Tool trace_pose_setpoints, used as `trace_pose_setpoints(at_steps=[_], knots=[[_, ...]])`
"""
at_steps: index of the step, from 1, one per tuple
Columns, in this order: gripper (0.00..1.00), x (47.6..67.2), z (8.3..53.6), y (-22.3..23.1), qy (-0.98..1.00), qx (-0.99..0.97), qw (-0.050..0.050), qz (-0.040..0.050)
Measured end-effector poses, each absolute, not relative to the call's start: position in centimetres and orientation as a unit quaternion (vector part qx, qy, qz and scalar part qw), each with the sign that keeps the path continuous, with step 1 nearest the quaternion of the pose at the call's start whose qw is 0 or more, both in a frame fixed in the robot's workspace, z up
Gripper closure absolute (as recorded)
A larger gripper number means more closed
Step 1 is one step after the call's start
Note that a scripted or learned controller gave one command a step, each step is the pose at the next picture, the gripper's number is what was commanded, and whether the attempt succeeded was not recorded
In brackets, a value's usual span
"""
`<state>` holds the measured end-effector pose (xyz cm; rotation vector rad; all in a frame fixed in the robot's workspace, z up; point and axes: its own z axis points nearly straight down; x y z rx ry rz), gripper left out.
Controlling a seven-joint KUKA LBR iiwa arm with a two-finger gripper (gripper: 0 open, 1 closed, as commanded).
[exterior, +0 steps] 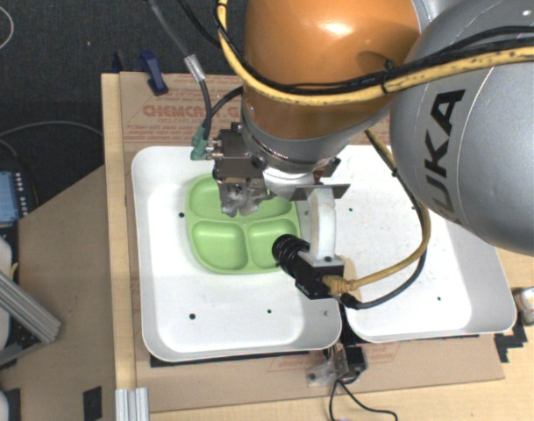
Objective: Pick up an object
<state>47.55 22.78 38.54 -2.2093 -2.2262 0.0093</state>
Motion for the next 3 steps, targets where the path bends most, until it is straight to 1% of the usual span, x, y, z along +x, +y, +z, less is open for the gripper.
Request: trace_pose_setpoints(at_steps=[1,2,3], knots=[[1.00,55.1,53.1,21.8,-0.706,-0.708,-0.005,-0.0092],[1.00,47.6,48.1,20.4,-0.708,-0.706,0.002,0.0033],[1.00,47.9,43.2,13.7,-0.704,-0.710,0.001,0.0038]])
